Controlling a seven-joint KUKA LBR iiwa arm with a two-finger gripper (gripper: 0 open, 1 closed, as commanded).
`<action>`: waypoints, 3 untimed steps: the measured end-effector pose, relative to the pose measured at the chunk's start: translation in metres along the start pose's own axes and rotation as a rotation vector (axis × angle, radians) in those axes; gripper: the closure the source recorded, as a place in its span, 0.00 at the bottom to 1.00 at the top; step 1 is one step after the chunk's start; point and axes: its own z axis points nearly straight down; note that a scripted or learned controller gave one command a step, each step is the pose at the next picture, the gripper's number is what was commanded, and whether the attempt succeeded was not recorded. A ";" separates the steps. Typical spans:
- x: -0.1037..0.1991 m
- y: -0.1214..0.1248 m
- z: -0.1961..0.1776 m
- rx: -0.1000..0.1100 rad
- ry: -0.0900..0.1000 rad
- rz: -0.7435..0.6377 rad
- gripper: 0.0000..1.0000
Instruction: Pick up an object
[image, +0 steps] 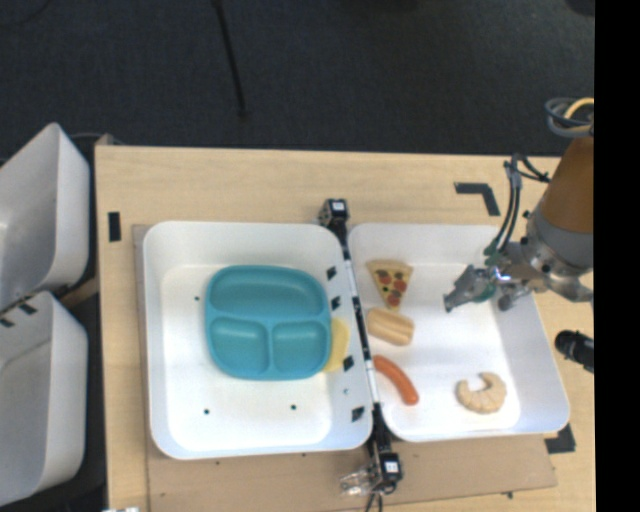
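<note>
Nearest the camera, in the right bin (520, 420), a pale croissant-shaped toy (483, 393) lies at about five o'clock, and an orange sausage (396, 380) lies at seven o'clock, close to the divider. Farther back, a tan bread roll (389, 327) sits at nine o'clock, with a pizza slice (390, 282) just beyond it at ten o'clock. The left bin (180, 420) bears a teal divided plate (268, 322), with a yellow piece (339, 345) tucked at its three o'clock edge.

The gripper (472, 290) hangs over the right bin's one o'clock area, above bare floor; whether its fingers are spread or closed I cannot tell, and nothing shows between them.

The risk, as I judge it: a straight descent from here would close on nothing. The roll and pizza slice lie near each other, so a reach there may nudge one while grasping the other.
</note>
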 end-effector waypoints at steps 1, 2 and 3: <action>0.000 0.002 -0.005 -0.011 -0.002 -0.003 0.00; 0.007 0.003 0.040 -0.007 -0.002 0.000 0.00; 0.016 0.001 0.098 -0.005 -0.001 0.003 0.00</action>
